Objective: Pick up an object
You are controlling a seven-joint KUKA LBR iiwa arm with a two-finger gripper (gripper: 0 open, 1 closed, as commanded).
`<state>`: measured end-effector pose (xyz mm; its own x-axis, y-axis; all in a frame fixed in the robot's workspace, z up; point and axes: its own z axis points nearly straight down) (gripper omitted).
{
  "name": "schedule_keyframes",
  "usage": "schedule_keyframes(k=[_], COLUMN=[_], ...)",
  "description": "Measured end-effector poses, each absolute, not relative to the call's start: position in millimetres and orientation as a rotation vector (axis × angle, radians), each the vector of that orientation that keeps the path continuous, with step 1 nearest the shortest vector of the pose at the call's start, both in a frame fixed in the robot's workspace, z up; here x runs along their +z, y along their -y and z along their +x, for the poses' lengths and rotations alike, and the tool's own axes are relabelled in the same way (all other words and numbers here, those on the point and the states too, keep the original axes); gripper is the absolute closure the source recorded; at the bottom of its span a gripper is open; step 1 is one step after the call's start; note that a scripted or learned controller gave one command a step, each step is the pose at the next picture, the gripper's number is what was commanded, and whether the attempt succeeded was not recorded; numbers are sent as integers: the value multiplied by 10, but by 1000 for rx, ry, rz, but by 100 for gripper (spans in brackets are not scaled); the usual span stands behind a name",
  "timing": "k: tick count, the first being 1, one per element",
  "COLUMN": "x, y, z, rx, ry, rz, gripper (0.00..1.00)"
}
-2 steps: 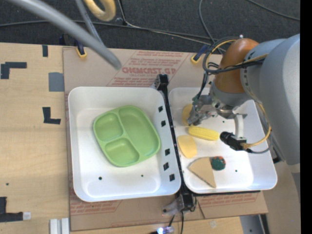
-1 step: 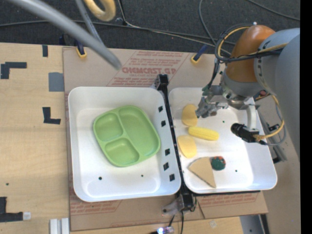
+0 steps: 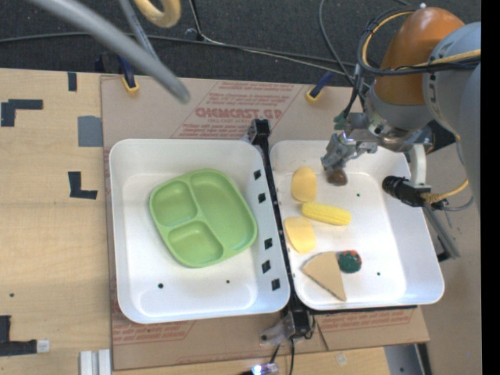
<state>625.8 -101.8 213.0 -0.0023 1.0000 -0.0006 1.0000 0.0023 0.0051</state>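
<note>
The gripper (image 3: 337, 165) hangs low over the far part of the right bin (image 3: 406, 272), just above a small brown object (image 3: 337, 177); I cannot tell its state. Closest to it lie a yellow potato-like piece (image 3: 304, 184) and a corn cob (image 3: 326, 213). Further toward the near edge are a second yellow piece (image 3: 299, 233), a tan wedge (image 3: 324, 275) and a small green and red ball (image 3: 349, 262). These look like light, stiff plastic toys, probably smooth; the cob is best taken across its narrow middle. The arm (image 3: 418, 53) reaches in from the right, wrist bent downward. The left bin (image 3: 125, 209) holds a green tray (image 3: 203, 217).
</note>
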Motion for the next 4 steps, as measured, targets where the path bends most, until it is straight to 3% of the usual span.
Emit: schedule_keyframes(k=[1, 3, 4], x=[2753, 2663, 2633], y=[1070, 27, -434], z=[6297, 6267, 6164], rx=[5, -1, -3], ry=[-2219, -2229, -2228], rz=[2217, 2217, 2217], gripper=[100, 100, 100])
